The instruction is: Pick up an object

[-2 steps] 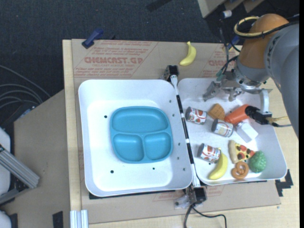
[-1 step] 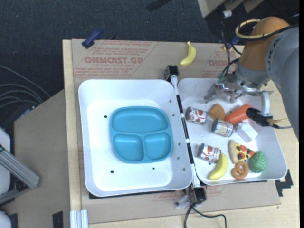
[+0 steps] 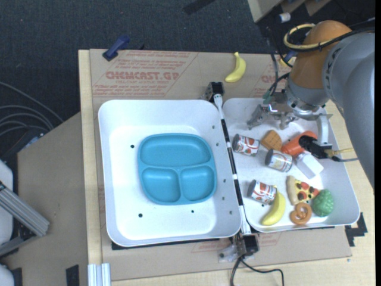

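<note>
You've got the gripper (image 3: 271,113) at upper right of frame, over the right bin's (image 3: 348,204) top edge; can't tell its state. Objs sit below it: cans, banana (image 3: 274,210), cracker (image 3: 272,140).

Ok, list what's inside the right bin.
In the right bin: two cans, a grey tin, a cracker, a carrot, a white block, a pizza slice, a banana, a donut, a green toy. The arm covers the bin's far corner.
</note>
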You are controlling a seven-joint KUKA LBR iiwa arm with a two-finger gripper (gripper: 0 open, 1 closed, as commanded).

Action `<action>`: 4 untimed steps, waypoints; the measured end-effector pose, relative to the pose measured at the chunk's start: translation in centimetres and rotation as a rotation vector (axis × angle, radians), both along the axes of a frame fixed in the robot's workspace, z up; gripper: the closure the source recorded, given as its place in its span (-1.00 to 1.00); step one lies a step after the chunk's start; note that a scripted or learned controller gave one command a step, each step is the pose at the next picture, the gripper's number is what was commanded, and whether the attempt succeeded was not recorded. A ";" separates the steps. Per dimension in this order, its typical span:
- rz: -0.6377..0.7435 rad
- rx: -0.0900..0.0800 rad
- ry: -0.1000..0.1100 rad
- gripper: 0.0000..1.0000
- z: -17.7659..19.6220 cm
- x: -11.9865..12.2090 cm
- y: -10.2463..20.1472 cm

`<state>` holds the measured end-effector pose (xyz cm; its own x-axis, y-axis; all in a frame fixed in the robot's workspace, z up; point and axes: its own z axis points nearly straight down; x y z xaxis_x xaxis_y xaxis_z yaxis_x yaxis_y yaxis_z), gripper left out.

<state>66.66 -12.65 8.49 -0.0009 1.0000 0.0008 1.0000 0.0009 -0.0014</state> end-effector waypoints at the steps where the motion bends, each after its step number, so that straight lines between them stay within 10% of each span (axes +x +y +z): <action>1: -0.001 -0.001 -0.002 -1.00 0.0 0.0 -1.0; 4: -0.001 -0.001 -0.001 -1.00 0.0 0.0 -1.5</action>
